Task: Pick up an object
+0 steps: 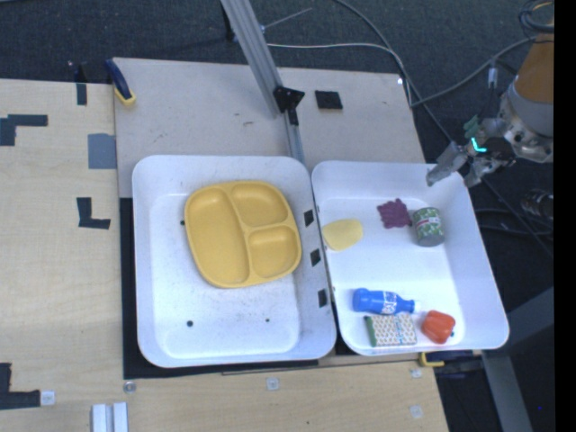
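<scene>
Hand (457,167) hung above the right bin's (468,282) far rim; whether open or closed, I couldn't tell.
Smooth yellow three-compartment tray (243,233) lay in the left bin (157,268).

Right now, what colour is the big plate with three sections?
Yellow. The divided plate shows clearly in the camera view, in the left bin.

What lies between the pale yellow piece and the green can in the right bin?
In the camera view, a small purple piece lies between the pale yellow piece and the green can.
</scene>
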`<action>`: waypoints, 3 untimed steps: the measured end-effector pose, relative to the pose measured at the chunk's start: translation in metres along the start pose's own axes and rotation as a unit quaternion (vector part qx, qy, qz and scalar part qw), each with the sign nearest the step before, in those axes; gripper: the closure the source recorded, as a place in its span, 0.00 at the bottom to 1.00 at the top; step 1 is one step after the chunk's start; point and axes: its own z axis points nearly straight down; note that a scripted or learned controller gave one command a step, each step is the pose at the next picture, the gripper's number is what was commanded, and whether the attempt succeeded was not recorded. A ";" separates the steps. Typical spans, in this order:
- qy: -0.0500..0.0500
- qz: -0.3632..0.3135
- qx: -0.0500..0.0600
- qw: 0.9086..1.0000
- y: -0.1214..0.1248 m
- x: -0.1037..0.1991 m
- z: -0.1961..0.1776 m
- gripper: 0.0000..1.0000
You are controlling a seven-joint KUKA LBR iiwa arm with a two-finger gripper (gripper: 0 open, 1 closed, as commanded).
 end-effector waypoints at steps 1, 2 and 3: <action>0.000 -0.001 -0.002 1.000 0.001 0.000 -0.002 0.00; 0.000 0.000 0.000 1.000 -0.002 0.004 0.042 0.00; 0.000 0.000 0.001 1.000 0.003 0.000 0.104 0.00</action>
